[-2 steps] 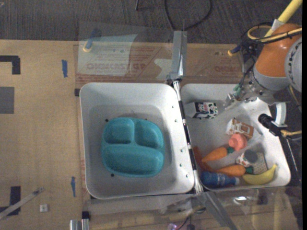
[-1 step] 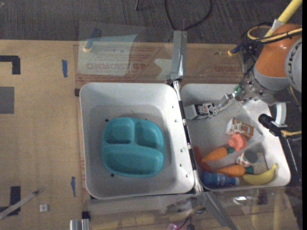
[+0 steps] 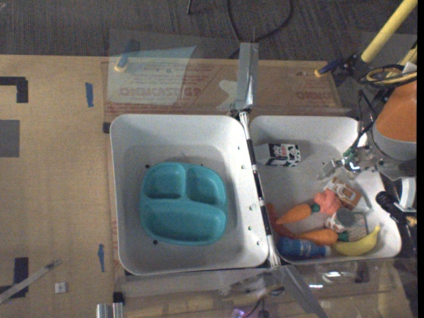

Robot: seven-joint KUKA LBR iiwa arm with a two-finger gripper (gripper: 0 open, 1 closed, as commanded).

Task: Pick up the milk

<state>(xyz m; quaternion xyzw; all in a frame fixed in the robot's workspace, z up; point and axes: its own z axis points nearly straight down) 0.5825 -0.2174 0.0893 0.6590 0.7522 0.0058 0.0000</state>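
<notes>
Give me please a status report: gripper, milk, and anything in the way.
Gripper over right bin, near its right side. Milk lies apart at bin's upper left, not held. Nothing on or against the milk; toy pile sits lower in bin.

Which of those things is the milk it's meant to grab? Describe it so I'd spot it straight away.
Look at the right-hand white bin, the one without the teal tray. The milk lies alone near that bin's far left corner, apart from the pile of toy food at the near side. It is a small carton with black-and-white cow patches, unlike the orange, yellow and blue items.
</notes>
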